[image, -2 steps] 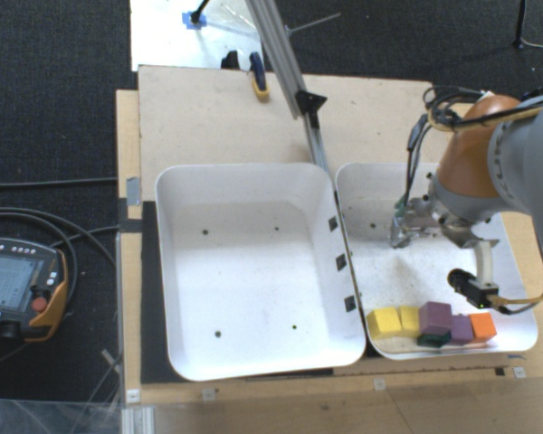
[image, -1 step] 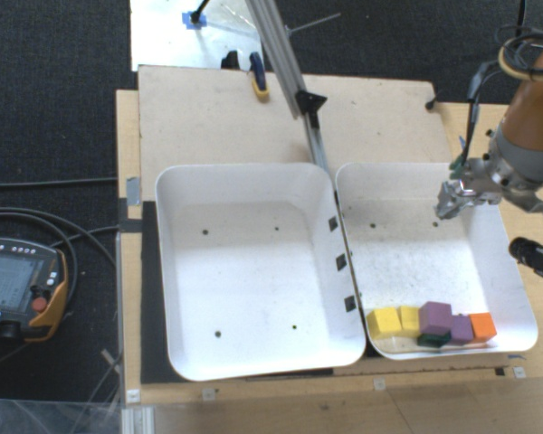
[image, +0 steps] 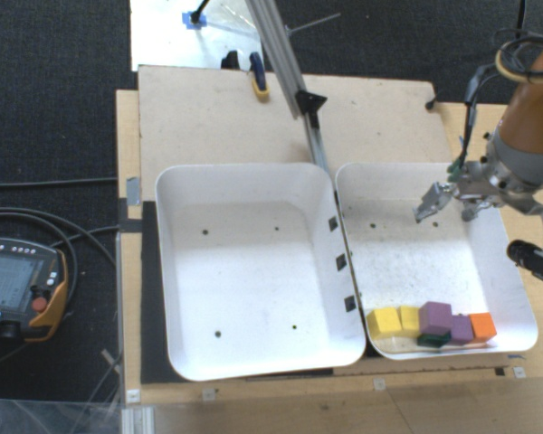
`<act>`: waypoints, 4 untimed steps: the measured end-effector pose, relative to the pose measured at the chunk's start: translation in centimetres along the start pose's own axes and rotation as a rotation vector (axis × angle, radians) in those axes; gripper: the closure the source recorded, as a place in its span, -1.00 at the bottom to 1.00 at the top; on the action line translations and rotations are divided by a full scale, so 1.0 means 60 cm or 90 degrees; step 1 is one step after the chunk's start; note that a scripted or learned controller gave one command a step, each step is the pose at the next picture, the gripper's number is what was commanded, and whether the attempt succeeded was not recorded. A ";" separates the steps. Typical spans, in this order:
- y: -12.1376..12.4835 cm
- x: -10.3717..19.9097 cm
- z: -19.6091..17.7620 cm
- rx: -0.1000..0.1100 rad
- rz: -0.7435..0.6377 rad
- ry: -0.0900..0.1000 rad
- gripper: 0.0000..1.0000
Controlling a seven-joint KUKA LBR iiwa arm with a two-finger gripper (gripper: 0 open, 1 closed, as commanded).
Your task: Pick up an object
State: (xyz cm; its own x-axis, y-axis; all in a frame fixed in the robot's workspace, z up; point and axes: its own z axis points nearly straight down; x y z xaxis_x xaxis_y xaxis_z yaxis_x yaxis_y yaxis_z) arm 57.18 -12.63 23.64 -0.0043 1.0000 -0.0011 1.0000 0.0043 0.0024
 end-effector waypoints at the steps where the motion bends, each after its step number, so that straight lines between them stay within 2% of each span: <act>1: 0.000 0.000 0.000 0.000 0.000 0.000 -1.00; 2: -0.140 0.163 -0.007 0.002 -0.005 0.003 -1.00; 3: -0.145 0.045 -0.031 -0.001 0.006 -0.002 -1.00; 4: -0.145 0.008 -0.070 -0.001 0.003 -0.001 -1.00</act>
